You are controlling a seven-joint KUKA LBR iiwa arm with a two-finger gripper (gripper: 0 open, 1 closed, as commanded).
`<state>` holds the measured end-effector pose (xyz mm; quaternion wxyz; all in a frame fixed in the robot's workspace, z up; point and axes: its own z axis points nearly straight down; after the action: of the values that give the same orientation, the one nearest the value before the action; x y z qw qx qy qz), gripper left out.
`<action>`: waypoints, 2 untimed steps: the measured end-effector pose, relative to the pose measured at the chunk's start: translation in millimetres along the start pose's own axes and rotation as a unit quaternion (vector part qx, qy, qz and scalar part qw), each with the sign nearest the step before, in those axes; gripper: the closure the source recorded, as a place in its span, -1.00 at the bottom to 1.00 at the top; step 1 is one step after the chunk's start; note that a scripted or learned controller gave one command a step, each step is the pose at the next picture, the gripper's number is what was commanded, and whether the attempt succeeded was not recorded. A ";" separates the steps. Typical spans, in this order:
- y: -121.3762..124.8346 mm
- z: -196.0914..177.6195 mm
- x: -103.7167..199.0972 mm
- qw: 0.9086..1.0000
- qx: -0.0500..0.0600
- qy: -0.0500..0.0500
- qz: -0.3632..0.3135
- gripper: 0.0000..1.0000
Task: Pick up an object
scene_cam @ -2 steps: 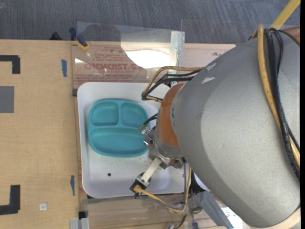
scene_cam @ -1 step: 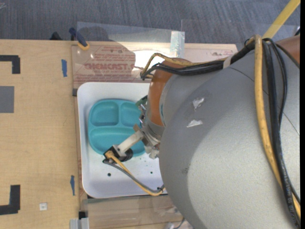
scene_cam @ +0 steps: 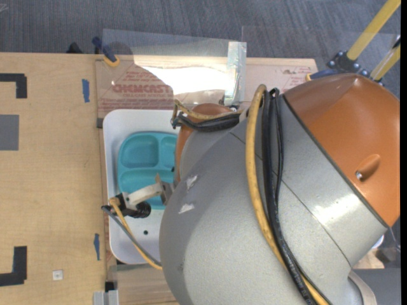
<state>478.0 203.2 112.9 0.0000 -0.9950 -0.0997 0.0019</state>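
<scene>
A teal divided tray [scene_cam: 141,161] lies in the left white bin [scene_cam: 113,138]. Its right part is hidden behind my arm. My gripper [scene_cam: 159,194] is down in this bin, at the tray's near edge, mostly covered by my own grey wrist. Nothing can be made out in its grasp. A brown rounded thing [scene_cam: 205,113] with a dark band shows at the bin's back edge, just above my arm; I cannot tell what it is.
My grey and orange arm [scene_cam: 286,202] covers the right bin and most of the right half. A clear plastic sheet [scene_cam: 184,68] stands behind the bins. Wooden bench top [scene_cam: 51,170] with black marks and blue tape extends to the left.
</scene>
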 end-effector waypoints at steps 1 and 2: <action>-22.2 -88.1 6.1 1.000 0.001 0.004 -0.001 1.00; 25.4 22.9 -2.1 1.000 0.003 0.004 -0.001 1.00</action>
<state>480.9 177.9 89.9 0.0033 -0.9949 -0.1003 -0.0016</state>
